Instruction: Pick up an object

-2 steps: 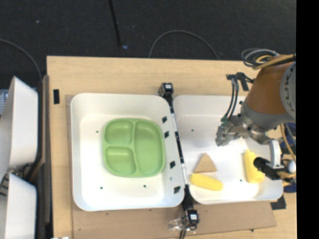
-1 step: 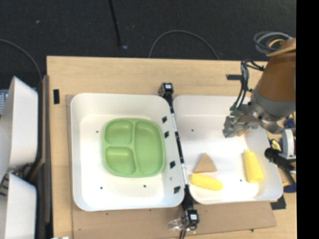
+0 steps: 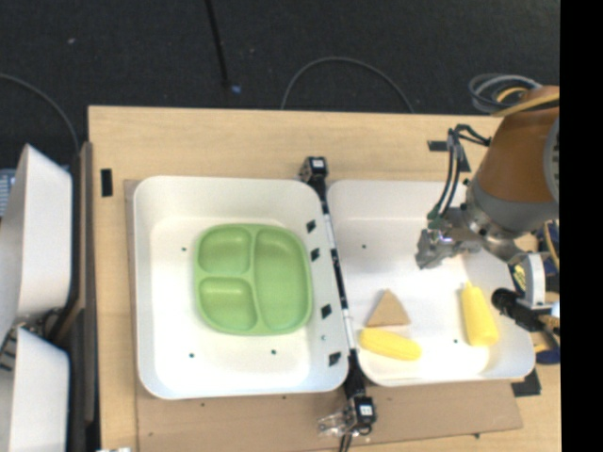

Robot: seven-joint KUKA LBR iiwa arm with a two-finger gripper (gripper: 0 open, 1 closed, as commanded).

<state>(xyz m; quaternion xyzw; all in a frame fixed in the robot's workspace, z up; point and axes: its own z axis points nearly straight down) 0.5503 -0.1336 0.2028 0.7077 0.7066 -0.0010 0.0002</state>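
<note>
1. Nearest the camera, a small metal clip [image 3: 350,414] sits at the front edge of the wooden tabletop [image 3: 236,139], right where the two bins meet.
2. At the far left, off the tabletop, stand white box-like shapes [image 3: 38,243], apart from the work area.
3. The left bin [image 3: 165,365] holds a green divided tray [image 3: 253,279] lying flat near its middle, with bare white floor all round it and its rim free on every side.
4. A divider with black clips [image 3: 332,281] runs between the bins, from a black fitting [image 3: 314,169] at the back to the clip at the front.
5. In the right bin [image 3: 377,215], the back-left part of the floor is bare.
6. A tan wedge-shaped piece [image 3: 387,311] lies towards the front, and just in front of it, close or touching, a yellow oblong object [image 3: 390,346] lies beside the front-left corner, near the divider.
7. A second yellow object [image 3: 479,314] lies further right, well apart from the first two and close to the bin's right side.
8. The gripper [image 3: 435,249] hangs over the middle of the right bin, behind and between the wedge and the second yellow object, with nothing seen between its fingers; whether they are apart or together I cannot tell.
9. The grey arm with its orange band [image 3: 521,163] crowds the right rim, with cables [image 3: 457,172] trailing beside it.
</note>
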